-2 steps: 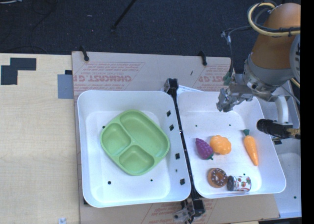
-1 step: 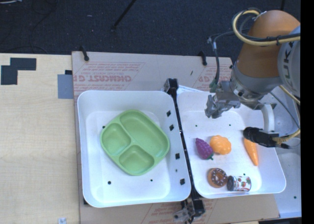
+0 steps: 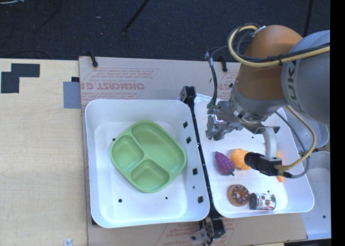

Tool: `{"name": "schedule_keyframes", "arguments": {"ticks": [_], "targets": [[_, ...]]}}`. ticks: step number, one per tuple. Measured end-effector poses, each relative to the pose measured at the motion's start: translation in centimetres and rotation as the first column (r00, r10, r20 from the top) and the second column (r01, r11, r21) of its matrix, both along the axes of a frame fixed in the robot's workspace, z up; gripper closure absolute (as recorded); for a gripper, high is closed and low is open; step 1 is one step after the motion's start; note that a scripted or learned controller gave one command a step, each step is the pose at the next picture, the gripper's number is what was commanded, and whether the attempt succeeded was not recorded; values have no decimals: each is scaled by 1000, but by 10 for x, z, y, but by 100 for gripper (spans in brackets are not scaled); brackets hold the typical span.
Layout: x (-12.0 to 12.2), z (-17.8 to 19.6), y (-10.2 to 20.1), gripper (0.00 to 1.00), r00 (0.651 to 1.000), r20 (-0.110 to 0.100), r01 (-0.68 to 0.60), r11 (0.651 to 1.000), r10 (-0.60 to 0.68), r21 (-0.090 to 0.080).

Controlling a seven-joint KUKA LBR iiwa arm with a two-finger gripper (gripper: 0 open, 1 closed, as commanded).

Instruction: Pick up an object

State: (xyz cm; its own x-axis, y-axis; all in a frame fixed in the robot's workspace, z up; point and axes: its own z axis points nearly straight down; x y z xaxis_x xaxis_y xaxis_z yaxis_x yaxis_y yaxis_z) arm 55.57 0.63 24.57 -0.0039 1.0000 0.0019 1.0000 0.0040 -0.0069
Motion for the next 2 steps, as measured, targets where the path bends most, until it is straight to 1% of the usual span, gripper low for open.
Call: {"name": "schedule_keyframes", "arguments": {"ticks": [1, 2], "targets": [[-17, -17, 53, 100, 1000, 0, 0, 1000, 0, 0], [-29, -28, 100, 100, 1000, 0, 0, 1000, 0, -1]]}}
